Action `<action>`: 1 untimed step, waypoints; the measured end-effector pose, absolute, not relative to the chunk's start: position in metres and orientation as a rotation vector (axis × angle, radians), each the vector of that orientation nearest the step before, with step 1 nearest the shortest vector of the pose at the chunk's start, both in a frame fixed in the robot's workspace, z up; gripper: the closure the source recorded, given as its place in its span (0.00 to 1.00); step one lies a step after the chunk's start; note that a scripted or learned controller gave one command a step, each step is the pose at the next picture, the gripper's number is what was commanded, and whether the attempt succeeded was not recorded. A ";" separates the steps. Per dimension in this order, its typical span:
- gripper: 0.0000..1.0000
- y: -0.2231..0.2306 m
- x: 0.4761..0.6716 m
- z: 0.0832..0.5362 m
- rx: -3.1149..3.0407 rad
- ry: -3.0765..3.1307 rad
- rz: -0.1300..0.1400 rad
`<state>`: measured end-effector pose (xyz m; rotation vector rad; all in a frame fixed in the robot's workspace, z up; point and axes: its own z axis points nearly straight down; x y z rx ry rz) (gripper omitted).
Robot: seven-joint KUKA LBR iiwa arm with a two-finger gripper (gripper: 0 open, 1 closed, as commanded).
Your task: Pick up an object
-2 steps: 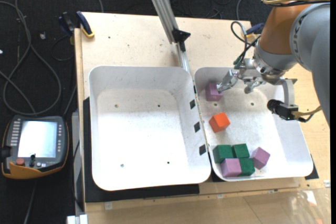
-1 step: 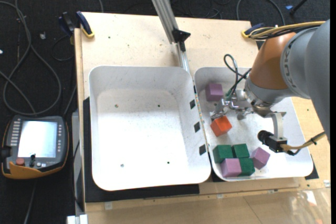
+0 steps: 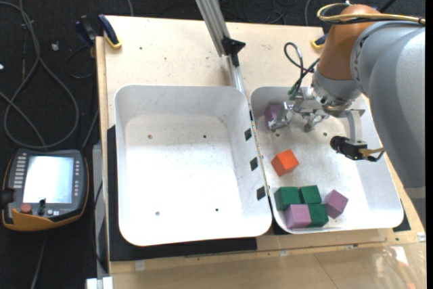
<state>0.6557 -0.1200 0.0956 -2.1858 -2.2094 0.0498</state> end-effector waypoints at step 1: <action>0.00 -0.141 0.586 0.234 -2.229 -2.224 -0.005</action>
